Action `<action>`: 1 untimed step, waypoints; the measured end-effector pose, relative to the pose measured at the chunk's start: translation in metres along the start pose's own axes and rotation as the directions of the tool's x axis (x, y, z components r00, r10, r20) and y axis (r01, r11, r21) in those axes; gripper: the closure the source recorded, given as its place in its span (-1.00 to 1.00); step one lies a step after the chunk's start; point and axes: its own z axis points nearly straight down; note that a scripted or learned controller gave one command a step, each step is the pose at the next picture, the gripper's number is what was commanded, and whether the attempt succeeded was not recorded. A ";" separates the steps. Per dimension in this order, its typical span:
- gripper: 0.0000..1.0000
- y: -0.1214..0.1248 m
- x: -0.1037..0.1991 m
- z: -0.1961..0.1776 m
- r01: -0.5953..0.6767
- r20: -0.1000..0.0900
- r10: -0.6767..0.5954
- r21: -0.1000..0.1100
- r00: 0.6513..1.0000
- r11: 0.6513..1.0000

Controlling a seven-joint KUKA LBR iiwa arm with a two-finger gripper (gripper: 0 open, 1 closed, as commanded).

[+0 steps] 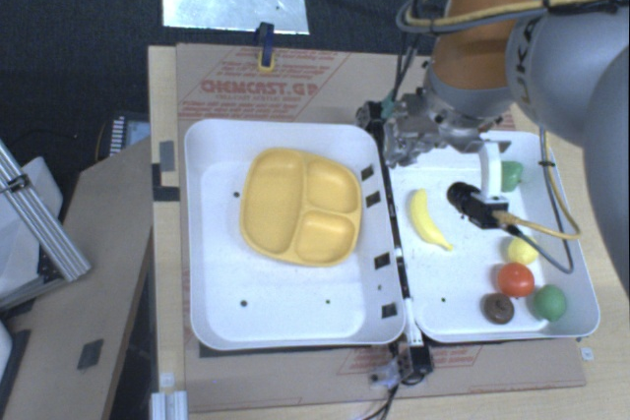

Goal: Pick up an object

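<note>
Overhead, the arm (566, 44) bends down, end effector (406, 145) near the banana (429, 218).

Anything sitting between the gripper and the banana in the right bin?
Nothing visible does. The banana lies alone on the bare floor of the right bin, just below the gripper in the view; the red fruit sits well off to the right.

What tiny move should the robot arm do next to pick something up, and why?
Probably shift the gripper a little toward the view's bottom, to sit over the banana. It hangs above the top left corner of the right bin, and the banana is the nearest thing, lying alone with bare white floor around it.
</note>
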 end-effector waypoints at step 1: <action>1.00 0.001 0.049 0.021 0.000 0.000 0.000 0.001 1.000 1.000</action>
